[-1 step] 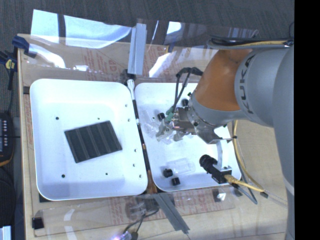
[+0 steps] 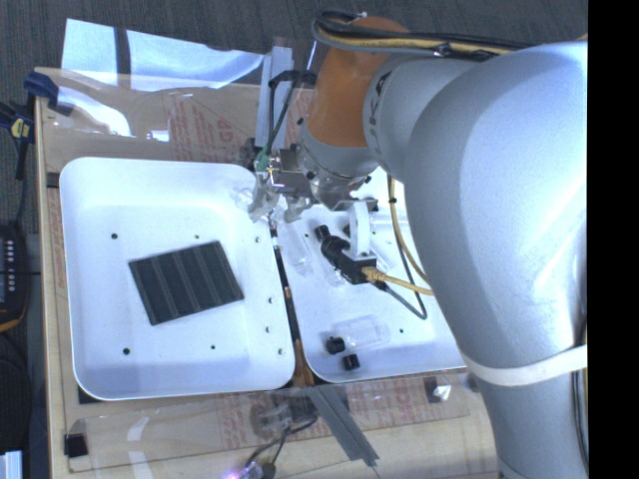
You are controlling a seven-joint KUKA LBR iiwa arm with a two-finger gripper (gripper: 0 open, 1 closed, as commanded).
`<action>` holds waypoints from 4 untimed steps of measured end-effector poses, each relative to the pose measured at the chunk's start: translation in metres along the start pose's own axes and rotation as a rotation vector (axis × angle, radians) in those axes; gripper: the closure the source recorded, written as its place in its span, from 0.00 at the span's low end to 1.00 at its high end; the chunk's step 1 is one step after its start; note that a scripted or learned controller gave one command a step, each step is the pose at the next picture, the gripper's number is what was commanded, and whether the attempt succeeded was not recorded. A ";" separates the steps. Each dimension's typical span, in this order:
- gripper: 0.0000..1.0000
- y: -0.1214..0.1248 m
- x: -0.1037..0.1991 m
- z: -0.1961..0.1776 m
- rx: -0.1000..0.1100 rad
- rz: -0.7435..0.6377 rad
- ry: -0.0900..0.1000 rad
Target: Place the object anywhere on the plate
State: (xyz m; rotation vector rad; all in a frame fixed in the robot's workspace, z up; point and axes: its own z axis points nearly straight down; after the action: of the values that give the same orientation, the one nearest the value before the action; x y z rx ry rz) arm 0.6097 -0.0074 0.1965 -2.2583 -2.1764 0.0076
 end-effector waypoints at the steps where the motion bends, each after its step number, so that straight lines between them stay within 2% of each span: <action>1: 1.00 -0.020 0.026 -0.144 -0.005 -0.087 0.000; 2: 1.00 0.015 0.096 -0.071 0.002 0.173 -0.002; 3: 1.00 0.036 0.230 -0.071 -0.001 0.221 -0.001; 4: 1.00 0.034 0.233 -0.080 0.004 0.209 -0.004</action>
State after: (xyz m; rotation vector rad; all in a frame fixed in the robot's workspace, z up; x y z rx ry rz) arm 0.6532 0.2237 0.2759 -2.4730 -1.9297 0.0178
